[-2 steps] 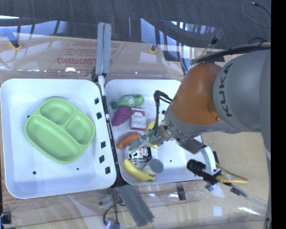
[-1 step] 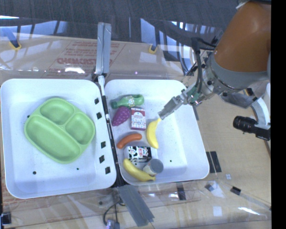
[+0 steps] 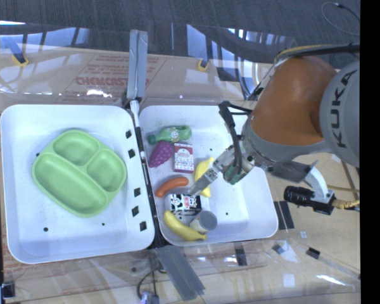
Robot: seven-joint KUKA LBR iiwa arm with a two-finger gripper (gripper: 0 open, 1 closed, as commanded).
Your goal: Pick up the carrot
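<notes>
**Gripper hanging low in the right bin, beside the carrot**

Gripper is reaching down into the right bin, its tip hanging just right of the carrot; whether it is touching is hard to judge, and its spread cannot be told. Nothing is showing between its tips. The carrot is lying near the bin's left wall, between the purple grapes farther back and the banana nearer. A green divided plate is sitting in the left bin.
</notes>
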